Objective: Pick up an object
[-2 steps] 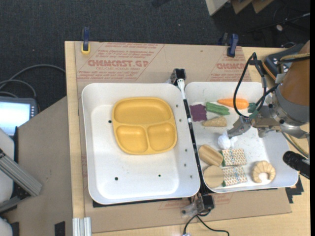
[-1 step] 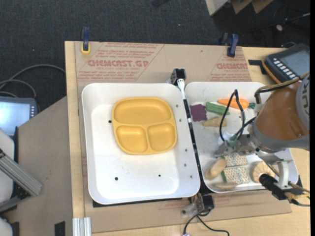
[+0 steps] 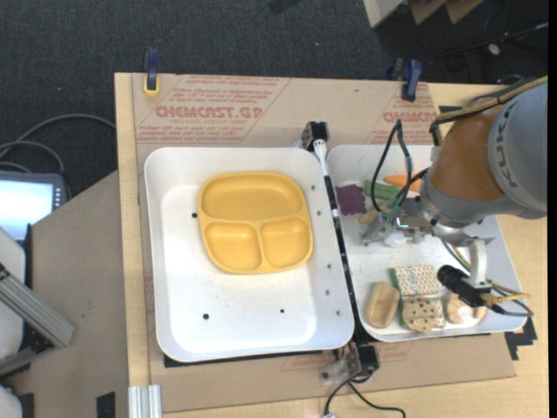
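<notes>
Purple object [image 3: 351,199] beside gripper [image 3: 380,226]

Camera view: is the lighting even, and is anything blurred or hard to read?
Camera view: lighting is soft and even, with mild sheen on the yellow divided plate; the left bin is sharp; the arm blocks part of the right bin, where the small items look cluttered and indistinct.

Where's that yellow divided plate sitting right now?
The yellow divided plate lies in the left white bin, toward its far half, just left of the rim it shares with the right bin where the arm works.
</notes>
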Motion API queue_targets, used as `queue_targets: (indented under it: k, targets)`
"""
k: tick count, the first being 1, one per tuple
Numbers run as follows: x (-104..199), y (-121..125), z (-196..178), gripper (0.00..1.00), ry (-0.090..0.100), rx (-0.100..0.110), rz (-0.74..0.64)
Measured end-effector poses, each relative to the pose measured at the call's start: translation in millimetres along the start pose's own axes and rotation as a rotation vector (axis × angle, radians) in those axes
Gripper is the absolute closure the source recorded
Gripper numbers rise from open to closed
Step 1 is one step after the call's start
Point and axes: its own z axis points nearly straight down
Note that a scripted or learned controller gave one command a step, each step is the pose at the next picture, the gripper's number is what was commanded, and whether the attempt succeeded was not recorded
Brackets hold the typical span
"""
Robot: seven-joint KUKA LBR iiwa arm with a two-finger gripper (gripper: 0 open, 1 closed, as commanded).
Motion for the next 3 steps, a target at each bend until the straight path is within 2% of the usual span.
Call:
queue_targets:
  k: [1, 2, 3]
  targets:
    - [-58.1, 48.8, 0.7, 0.0, -0.003, 0.003, 0.005]
    - [-30.1, 105.5, 6.0, 0.0, 0.002, 0.043, 0.009]
    - [-33.2, 104.4, 6.0, 0.0, 0.008, 0.041, 0.01]
